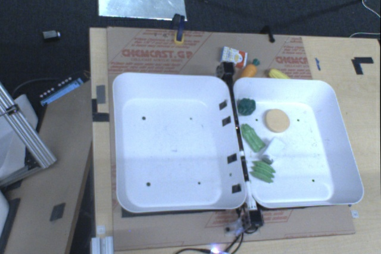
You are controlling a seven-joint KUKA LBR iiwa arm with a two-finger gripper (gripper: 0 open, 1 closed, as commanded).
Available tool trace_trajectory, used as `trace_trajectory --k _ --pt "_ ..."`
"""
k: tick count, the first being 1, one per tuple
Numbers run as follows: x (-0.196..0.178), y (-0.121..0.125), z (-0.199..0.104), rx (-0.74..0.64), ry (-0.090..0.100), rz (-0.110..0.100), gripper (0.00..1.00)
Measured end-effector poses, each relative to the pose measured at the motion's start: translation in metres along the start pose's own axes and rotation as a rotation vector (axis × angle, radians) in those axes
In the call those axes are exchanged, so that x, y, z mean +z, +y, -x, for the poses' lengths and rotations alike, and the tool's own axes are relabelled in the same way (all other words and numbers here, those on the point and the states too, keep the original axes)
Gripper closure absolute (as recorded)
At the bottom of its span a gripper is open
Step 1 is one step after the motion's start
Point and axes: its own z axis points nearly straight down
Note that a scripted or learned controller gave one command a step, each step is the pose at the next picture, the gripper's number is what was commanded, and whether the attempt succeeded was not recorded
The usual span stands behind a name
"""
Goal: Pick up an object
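The right bin (333,128) holds several small objects near its left side. A dark green broccoli-like piece (246,106) lies at the top. A round tan disc (277,120) sits to its right. Below them a long green vegetable (252,138) lies at a slant. A small pale clear piece (274,146) rests beside it, and a light green pod-shaped toy (262,171) lies lowest.
The left bin (128,128) stands beside the right one. On the cardboard behind the bins lie a small white and red pack (233,56), an orange toy (249,70) and a yellow toy (277,74). A blue-yellow clamp (178,30) grips the far edge.
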Motion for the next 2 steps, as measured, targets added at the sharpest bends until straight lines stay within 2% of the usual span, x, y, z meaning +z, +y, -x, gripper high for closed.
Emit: trace_trajectory --k 1,2 --pt "0.000 0.044 0.048 0.007 -0.003 0.002 1.00" --pt "0.000 0.016 0.046 0.006 -0.001 0.000 1.00"
